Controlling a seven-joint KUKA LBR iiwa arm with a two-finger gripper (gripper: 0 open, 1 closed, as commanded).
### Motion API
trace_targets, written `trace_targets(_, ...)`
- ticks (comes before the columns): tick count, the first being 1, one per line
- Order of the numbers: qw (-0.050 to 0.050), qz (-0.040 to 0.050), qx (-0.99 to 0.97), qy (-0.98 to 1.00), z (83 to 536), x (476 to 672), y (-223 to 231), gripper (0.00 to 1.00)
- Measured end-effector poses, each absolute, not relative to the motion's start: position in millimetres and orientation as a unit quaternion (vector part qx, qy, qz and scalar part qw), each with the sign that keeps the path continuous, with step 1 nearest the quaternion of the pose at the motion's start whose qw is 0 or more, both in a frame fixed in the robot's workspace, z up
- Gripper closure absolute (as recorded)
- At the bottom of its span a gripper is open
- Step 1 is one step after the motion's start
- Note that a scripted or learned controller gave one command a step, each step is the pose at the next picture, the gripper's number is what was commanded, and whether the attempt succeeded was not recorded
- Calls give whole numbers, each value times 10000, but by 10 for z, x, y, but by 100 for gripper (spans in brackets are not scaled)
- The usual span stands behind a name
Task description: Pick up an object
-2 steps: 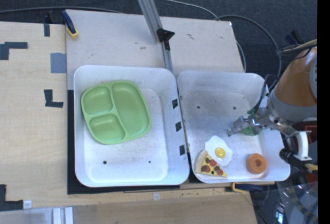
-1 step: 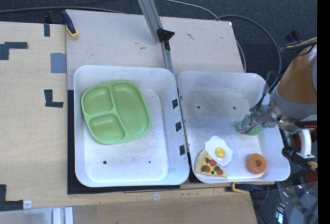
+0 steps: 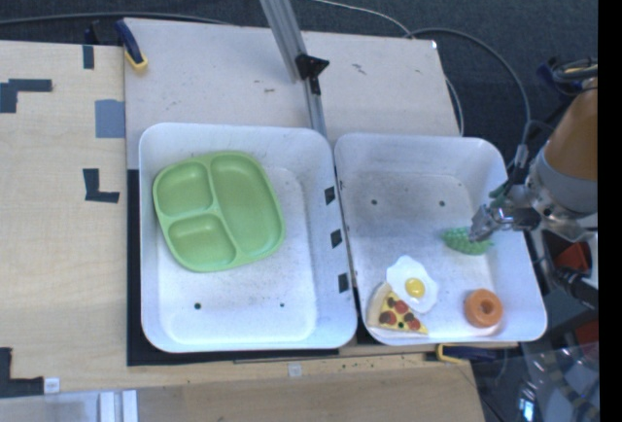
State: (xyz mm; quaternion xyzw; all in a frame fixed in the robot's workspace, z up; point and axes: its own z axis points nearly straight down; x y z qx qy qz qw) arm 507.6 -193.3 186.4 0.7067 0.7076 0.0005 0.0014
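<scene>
The tool (image 3: 483, 226) touched a green object (image 3: 465, 240) in the right bin (image 3: 418, 153). Whether it gripped anything could not be told.

Grey arm (image 3: 569, 172) from the right, gripper (image 3: 483, 226) low, angled down-left.

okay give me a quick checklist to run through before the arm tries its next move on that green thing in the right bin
1. Gripper is at the green object: ok, its tip meets the object's right end.
2. Object is between the fingers: cannot tell, too small and blurred.
3. Room on the wall side: not ok, the green object lies close to the right bin's right wall.
4. Neighbours are apart: ok, the fried egg, pizza slice and donut lie nearer the front, apart from it.
5. Left bin is out of the way: ok, the green divided plate lies there.
</scene>
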Motion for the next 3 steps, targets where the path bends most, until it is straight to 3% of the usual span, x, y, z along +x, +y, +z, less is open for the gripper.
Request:
trace_targets(2, 20, 9, 7061, 7081, 2791, 5188, -1792, 100)
trace_targets(3, -8, 1, 7046, 7096, 2739, 5422, -1225, 100)
